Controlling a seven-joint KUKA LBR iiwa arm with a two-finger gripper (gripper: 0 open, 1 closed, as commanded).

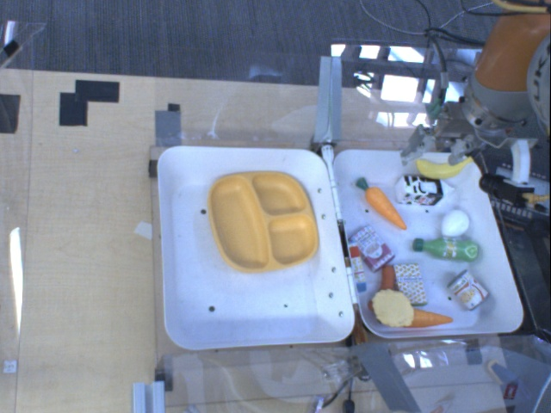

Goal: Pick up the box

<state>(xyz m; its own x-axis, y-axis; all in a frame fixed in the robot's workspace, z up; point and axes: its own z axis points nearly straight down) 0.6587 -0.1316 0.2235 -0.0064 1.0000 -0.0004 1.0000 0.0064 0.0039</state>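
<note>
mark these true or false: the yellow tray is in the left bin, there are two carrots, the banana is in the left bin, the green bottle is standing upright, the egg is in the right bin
1. The yellow tray lies in the left bin. True.
2. Two carrots sit in the right bin. True: one carrot near the top, another carrot at the bottom.
3. The banana is in the left bin. False: it is at the right bin's top edge, under the gripper.
4. The green bottle stands upright. False: it lies on its side.
5. The egg is in the right bin. True.
</note>
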